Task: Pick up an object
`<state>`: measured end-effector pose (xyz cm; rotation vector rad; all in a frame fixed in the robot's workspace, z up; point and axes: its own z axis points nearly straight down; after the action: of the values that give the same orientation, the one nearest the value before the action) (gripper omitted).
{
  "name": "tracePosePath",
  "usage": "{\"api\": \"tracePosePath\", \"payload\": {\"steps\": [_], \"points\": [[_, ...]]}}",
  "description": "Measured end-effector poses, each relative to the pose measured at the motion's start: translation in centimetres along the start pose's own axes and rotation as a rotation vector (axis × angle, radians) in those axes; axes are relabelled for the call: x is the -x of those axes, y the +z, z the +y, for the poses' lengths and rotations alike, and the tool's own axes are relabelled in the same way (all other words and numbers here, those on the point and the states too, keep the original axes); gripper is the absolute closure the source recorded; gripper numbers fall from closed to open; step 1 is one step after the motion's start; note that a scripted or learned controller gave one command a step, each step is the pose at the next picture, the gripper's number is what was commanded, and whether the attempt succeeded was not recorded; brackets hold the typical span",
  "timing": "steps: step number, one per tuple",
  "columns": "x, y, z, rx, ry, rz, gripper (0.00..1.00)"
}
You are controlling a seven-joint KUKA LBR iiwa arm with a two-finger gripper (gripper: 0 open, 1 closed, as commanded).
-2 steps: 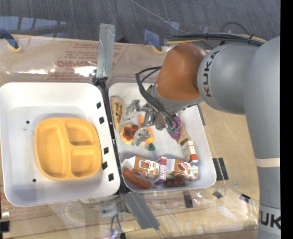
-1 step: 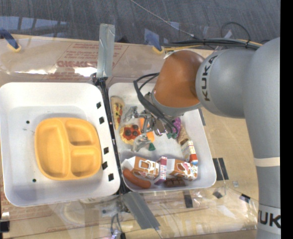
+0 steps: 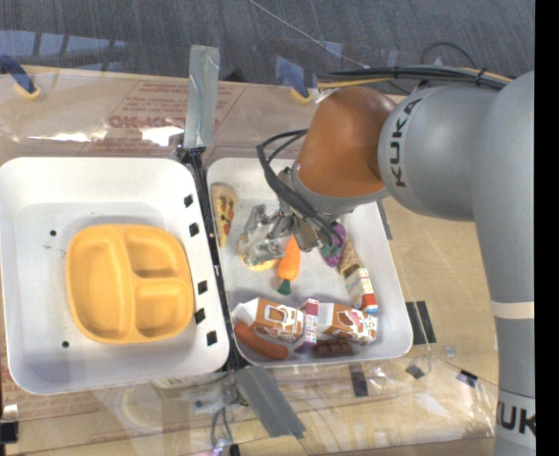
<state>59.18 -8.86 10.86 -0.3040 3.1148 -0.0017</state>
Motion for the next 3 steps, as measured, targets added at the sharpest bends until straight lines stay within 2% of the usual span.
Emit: {"api": "tracePosePath", "payload": {"steps": [1,2,3], "points": [[0.0,0.0,0.0,0.0,0.0,0.001,0.0],[-6.1,1.5,-2.2,0.001,-0.246,0.009,0.0],[-5.9,0.4,-2.2,0.001,-0.249,0.006,1.0]]}}
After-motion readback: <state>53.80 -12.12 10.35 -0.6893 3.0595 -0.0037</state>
